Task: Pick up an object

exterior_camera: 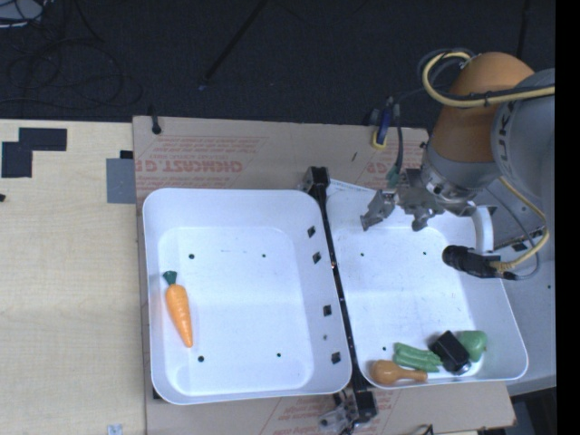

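Nearest, along the front edge of the right bin [507, 315]: a small cluster of a tan pear-shaped piece [396, 372], a green pea pod [417, 357] just beside it, a black block [449, 351] tilted against the pod, and a green rounded piece [473, 341] touching the block's far side. Left of that, in the left bin [227, 208], an orange carrot [178, 310] with a green top, lying alone near the left wall, tip toward the front. Between the two bins, a black divider strip [330, 275] with small clips. Farther back, over the far edge of the right bin, the claw [397, 216], fingers spread apart and gripping nothing, well apart from the cluster at the front. Behind it, the grey arm [530, 143] with its orange band [476, 107], reaching in from the right, looped with yellow cable. Underneath everything, a brown cardboard sheet [272, 152] on the pale wooden surface [63, 288]. Beyond, dark floor with loose cables.
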